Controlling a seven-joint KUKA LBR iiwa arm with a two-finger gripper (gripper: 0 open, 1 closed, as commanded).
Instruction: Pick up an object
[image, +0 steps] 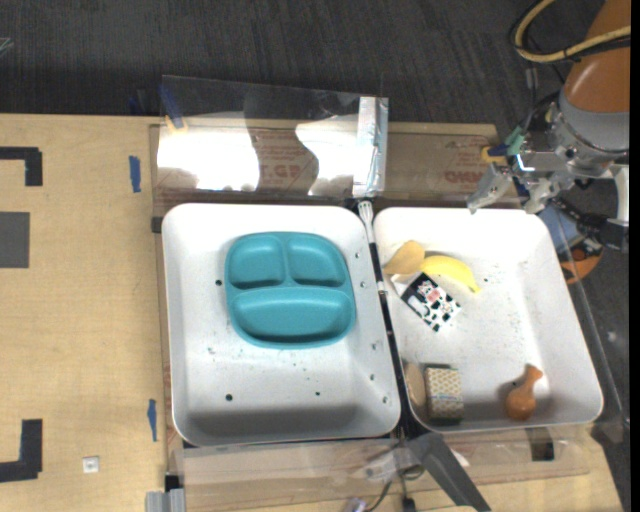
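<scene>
In the right bin (520, 250) lie a yellow banana (440, 268), a small black-and-white patterned card or box (432, 299) just below it, a tan sponge-like block (443, 390) at the front left, and a brown pear-shaped toy (522, 394) at the front right. My gripper (510, 190) hangs above the bin's far right corner, away from all of these objects. Its two fingers are spread with nothing between them.
The left bin (200, 370) holds a teal divided plate (290, 287). A clear plastic sheet (270, 150) stands behind the bins. The wooden bench (70, 330) stretches to the left. Yellow and black cables (560, 40) hang near the arm at the top right.
</scene>
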